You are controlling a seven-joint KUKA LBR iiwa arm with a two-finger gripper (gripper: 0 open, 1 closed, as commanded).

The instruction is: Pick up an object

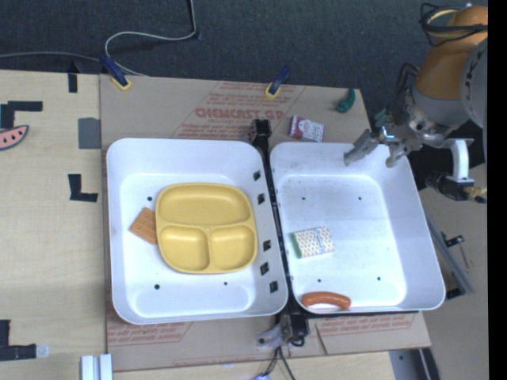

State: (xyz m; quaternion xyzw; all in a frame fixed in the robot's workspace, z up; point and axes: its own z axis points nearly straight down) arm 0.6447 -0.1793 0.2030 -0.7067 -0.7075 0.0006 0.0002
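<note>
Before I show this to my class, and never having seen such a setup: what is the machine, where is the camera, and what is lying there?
One camera looks down at a slant on a bench. The robot arm reaches in from the right; its gripper, fingers spread, hangs above the right bin and holds nothing. That bin has a patterned packet and an orange sausage-shaped thing. The left bin has a yellow divided plate with a brown cracker-like thing beside it.

Arm enters from right, wrist bent down-left; fingers point(353, 151) spread apart, nothing between.
</note>
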